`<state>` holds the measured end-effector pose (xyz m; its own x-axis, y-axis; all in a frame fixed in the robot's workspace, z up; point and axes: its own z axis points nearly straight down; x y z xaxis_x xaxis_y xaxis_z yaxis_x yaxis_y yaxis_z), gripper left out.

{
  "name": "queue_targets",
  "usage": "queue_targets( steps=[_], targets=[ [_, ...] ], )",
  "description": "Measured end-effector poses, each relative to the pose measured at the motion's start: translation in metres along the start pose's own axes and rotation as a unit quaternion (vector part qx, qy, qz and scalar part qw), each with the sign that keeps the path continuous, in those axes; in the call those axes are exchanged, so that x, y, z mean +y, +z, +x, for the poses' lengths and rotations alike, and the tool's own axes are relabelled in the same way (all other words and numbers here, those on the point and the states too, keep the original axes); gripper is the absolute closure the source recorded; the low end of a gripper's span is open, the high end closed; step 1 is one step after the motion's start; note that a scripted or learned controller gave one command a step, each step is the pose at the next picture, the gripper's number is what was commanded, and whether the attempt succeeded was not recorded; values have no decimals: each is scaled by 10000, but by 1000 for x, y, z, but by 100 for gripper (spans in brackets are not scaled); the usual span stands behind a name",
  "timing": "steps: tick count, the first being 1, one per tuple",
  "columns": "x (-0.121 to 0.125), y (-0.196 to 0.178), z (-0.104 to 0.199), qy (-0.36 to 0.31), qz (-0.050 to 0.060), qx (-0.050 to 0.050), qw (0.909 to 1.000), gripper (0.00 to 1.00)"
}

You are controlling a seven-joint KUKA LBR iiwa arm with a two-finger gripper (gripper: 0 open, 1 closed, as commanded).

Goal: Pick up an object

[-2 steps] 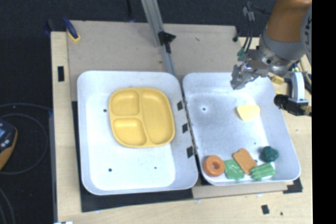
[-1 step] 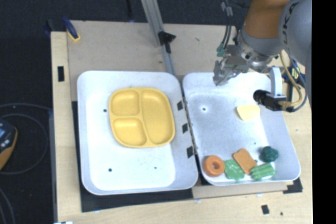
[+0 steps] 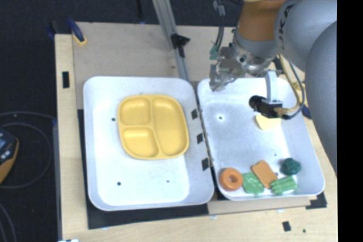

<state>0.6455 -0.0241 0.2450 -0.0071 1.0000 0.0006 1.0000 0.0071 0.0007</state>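
The left bin (image 3: pixel 91 122) holds a yellow plate (image 3: pixel 153 126) with three parts. The gripper (image 3: pixel 218 83) hangs low over the far left corner of the right bin (image 3: pixel 238 144). Nothing lies under it there. One cannot tell if the gripper is open or closed, and no thing shows in it.

The small things are well apart from it. An orange ring (image 3: pixel 231 178), a light green piece (image 3: pixel 252 185), a brown block (image 3: pixel 264 172) and a dark green ball (image 3: pixel 291 166) sit close together along the near edge. A pale yellow piece (image 3: pixel 265 122) lies alone near the right side.

It looks like the arm has yet to reach for anything. The next move likely calls for going over to one thing, perhaps the lone yellow piece, and coming straight down on it.

The bench (image 3: pixel 65 150) is pale wood with a blue clamp (image 3: pixel 76 31) at its far left corner. A metal pole (image 3: pixel 161 3) leans up behind the bins, and the floor (image 3: pixel 28 8) is dark
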Motion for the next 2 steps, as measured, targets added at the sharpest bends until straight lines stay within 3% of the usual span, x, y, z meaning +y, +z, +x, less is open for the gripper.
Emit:
queue_targets(
  steps=[1, 2],
  targets=[
    [10, 3, 49, 0, -6, 1, 10000, 100],
    [2, -5, 108, -8, -8, 8, 10000, 100]
  ],
)
